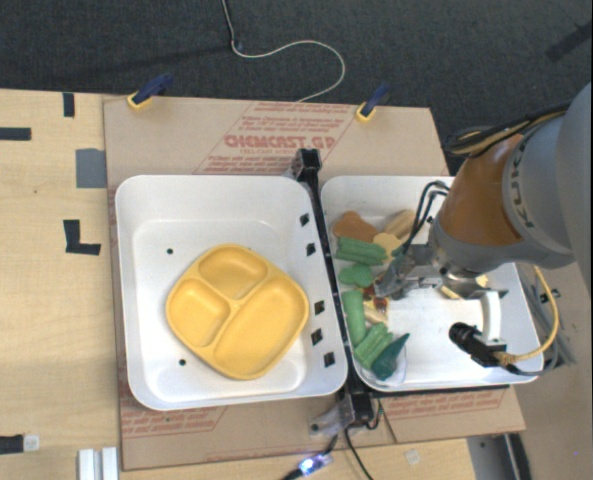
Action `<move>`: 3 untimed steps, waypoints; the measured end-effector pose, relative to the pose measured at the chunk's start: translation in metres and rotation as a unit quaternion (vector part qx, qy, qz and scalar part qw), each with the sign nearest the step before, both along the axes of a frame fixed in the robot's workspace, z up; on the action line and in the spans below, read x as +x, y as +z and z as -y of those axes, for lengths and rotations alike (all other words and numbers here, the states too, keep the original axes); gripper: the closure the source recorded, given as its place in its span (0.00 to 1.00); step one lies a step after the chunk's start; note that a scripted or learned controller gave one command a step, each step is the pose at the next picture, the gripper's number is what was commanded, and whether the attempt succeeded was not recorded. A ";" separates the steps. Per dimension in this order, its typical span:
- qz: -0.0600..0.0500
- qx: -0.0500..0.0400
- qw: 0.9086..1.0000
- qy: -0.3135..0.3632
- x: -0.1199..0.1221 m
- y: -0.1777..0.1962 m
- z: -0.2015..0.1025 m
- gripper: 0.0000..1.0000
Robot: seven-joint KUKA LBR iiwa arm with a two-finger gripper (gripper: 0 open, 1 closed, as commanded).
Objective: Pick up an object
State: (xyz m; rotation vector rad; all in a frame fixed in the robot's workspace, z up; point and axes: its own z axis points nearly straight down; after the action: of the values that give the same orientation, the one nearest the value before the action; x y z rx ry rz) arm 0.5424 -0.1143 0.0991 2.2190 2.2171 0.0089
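Progress looks slight: nothing is lifted yet, as far as I can judge. My jaws [391, 276] sit low in the right bin [476, 368] among the clutter, and whether they are released or clenched I cannot tell. Two white bins rest on the desk. One yellow divided plate [238, 311] lies alone in the left bin [141, 218]. Beside my wrist lie several green pieces [361, 251], perhaps four, plus a brown piece [351, 224] and a tan one [391, 236], heaped along the bin's left wall
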 end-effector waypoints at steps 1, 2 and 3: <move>-0.002 -0.001 1.000 0.001 0.001 0.062 0.004 1.00; -0.002 -0.001 1.000 0.001 0.003 0.105 0.002 1.00; -0.003 0.000 1.000 0.001 0.003 0.126 0.002 1.00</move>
State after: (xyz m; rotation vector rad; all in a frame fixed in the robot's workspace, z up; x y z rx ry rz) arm 0.5458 -0.1161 0.2254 2.2194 2.2225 0.0011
